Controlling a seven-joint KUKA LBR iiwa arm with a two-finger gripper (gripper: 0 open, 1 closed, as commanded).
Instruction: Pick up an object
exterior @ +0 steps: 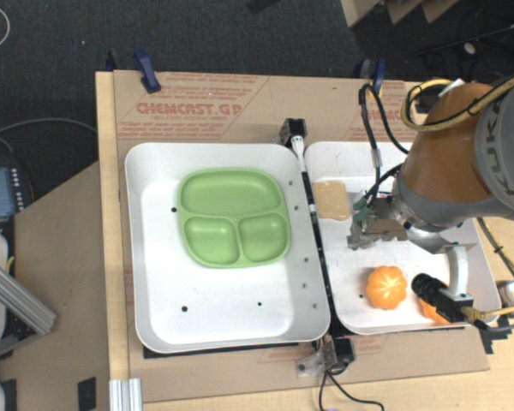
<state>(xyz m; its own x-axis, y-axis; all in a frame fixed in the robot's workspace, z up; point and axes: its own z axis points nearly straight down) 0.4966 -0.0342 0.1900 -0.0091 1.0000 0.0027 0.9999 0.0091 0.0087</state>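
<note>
Hovering over right bin (343, 157): gripper (366, 229), finger state impossible to tell. Sponge (331, 199) just beside it, orange (385, 287) nearer front. Green plate (234, 217) in left bin (154, 255).

Arm (463, 157): bulky rounded housing showing a broad orange band over a grey wrist section, with part of dark "KU" lettering appearing on the grey shell. Black and yellow cables are looping alongside. Gripper (364, 229): small grey-metal assembly.
</note>
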